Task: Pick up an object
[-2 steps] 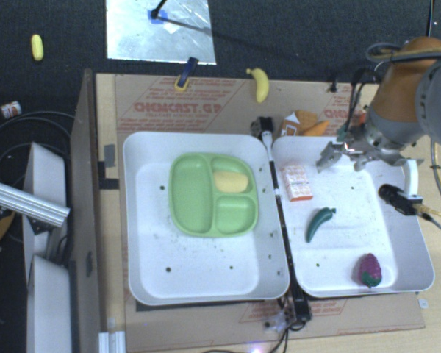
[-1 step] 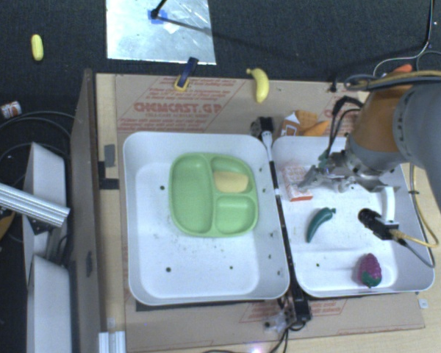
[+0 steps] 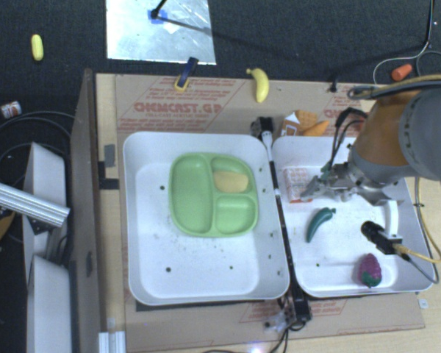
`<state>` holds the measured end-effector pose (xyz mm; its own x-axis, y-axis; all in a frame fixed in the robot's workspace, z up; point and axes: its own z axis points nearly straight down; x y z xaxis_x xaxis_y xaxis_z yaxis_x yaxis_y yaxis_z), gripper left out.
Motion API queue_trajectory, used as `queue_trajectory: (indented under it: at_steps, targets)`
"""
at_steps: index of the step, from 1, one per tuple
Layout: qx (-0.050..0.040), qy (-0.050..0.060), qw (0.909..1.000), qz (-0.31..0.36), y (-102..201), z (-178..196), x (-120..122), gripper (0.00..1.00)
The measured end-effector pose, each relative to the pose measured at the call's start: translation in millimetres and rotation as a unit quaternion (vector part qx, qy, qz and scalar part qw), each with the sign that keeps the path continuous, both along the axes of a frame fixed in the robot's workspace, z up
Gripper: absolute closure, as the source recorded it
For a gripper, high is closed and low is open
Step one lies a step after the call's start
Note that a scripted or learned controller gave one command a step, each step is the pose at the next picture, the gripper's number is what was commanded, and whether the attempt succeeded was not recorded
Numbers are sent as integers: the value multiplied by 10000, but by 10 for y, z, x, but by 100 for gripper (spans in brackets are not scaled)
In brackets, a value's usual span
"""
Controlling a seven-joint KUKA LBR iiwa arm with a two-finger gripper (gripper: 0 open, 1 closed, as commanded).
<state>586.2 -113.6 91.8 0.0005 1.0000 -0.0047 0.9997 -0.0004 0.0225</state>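
Note:
The right bin holds a dark green pepper-shaped toy near its middle, a purple berry-like toy at its front right, and a clear packet with red print at its back left. My gripper hangs low over the right bin, just right of the packet and a little behind the green pepper. No object shows between its fingers. The grey arm with its orange band comes in from the right.
The left bin holds a green divided plate with a pale yellow item in its back right compartment. Behind the bins, a yellow banana and an orange item lie on the cardboard.

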Motion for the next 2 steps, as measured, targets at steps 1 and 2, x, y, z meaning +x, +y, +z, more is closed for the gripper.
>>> queue_trajectory:
  at_steps: [1,2]
  targets:
    - [27,120,9999,4,95,-77,-317,0]
    - [24,99,9999,8,92,35,-297,100]
